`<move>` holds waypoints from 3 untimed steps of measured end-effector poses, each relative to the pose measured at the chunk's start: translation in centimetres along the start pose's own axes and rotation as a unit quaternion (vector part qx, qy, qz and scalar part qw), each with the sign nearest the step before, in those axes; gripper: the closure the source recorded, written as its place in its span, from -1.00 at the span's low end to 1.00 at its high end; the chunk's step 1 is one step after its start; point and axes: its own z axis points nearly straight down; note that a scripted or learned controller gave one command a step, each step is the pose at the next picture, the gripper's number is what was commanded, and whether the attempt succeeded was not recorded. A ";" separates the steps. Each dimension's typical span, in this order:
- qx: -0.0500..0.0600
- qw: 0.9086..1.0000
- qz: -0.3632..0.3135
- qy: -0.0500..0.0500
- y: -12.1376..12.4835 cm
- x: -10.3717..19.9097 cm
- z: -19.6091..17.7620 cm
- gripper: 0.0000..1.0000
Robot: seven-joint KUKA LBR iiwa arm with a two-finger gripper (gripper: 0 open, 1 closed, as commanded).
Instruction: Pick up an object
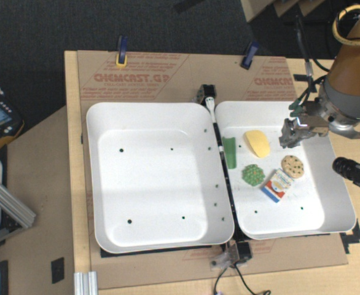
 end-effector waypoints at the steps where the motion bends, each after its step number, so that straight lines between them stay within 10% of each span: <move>1: 0.001 1.000 0.001 0.000 -6.0 -2.5 4.9 1.00; 2: -0.004 1.000 0.003 -0.004 -5.9 -13.2 6.2 1.00; 3: -0.005 1.000 -0.007 0.000 -1.6 -3.6 6.8 1.00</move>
